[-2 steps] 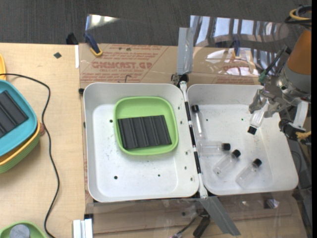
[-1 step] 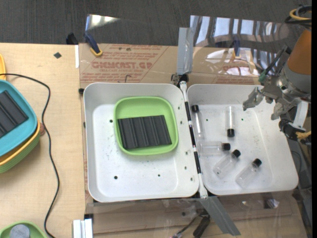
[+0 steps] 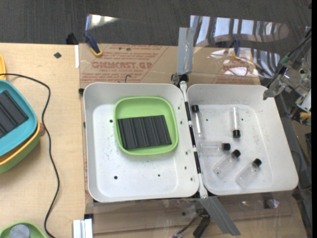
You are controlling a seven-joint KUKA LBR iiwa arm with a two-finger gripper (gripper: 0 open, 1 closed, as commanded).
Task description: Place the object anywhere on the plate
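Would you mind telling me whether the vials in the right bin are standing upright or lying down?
Lying down. Each clear vial in the right bin shows its full length along the floor, with the black cap at one end.

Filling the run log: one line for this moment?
gripper: right bin's far corner | clear black-capped vials: right bin | square green plate: left bin, bearing ribbed black mat

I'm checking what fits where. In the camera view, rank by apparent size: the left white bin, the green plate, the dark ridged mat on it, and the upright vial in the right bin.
Largest to smallest:
1. left white bin
2. green plate
3. dark ridged mat
4. upright vial
None look close in size.
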